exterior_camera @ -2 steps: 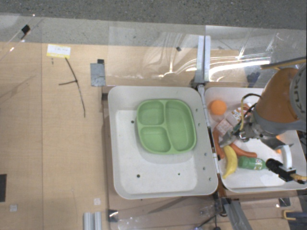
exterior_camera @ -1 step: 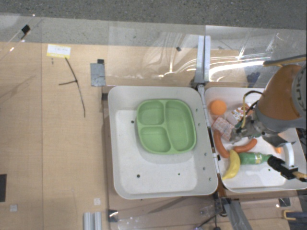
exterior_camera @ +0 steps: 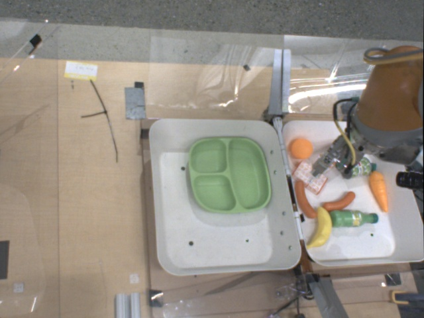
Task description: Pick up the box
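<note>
**Tool Over the Right Bin, Box Not Yet Lifted**

Because the arm enters from the right, the worktop [exterior_camera: 79, 197] carries its two bins so that the right bin [exterior_camera: 384, 247] sits nearest the arm and holds all the loose items. The left bin [exterior_camera: 218, 254] takes only a green divided plate [exterior_camera: 230, 175], which lies flat near its middle, well apart from the picking area.

The arm [exterior_camera: 394, 91] hangs over the upper part of the right bin, its orange-brown band foremost, so the wrist hides part of the bin floor. The tool [exterior_camera: 338, 158] points down and to the left, towards the box [exterior_camera: 310, 176]. How far the tool is open cannot be told, and nothing is seen gripped in it.

The box is a small, white, red-printed pack lying flat near the right bin's left wall, just beside the tool tip; contact cannot be confirmed. It is crowded: an orange [exterior_camera: 301, 148] lies just above it, and a sausage [exterior_camera: 304, 201] runs along below it.

Further items lie clear of the box:
- a green bottle [exterior_camera: 352, 218], on its side;
- a carrot [exterior_camera: 378, 189];
- a banana [exterior_camera: 322, 228];
- a second sausage [exterior_camera: 338, 201].

As a judgement, the grasp is at the approach stage, and the neighbouring items leave little room beside the box.
</note>
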`<state>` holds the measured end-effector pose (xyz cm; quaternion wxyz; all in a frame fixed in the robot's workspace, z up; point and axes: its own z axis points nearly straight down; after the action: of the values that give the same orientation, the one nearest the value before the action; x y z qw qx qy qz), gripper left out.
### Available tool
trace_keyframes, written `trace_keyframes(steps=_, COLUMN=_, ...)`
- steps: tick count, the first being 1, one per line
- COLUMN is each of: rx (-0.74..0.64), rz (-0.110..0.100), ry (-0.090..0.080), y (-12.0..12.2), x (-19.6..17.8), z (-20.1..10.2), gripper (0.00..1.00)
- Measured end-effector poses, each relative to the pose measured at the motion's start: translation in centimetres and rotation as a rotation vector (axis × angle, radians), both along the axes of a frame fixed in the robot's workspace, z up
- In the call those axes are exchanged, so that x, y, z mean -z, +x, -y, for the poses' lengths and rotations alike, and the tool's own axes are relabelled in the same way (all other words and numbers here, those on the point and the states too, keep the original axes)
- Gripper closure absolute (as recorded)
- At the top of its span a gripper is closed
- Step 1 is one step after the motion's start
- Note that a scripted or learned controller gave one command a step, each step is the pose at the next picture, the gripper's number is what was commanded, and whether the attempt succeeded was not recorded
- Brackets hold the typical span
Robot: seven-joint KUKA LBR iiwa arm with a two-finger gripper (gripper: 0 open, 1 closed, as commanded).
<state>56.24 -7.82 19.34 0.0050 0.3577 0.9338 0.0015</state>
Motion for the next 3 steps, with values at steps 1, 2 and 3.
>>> trace_keyframes(steps=1, rx=-0.433, rz=-0.002, ry=-0.002, y=-0.8, x=0.1, z=-6.2, gripper=1.0)
trace_keyframes(steps=2, rx=-0.865, rz=-0.001, ry=-0.009, y=-1.1, x=0.0, z=1.2, gripper=1.0)
trace_keyframes(steps=3, rx=-1.195, rz=0.001, ry=-0.014, y=-5.3, x=-7.0, z=2.7, gripper=1.0)
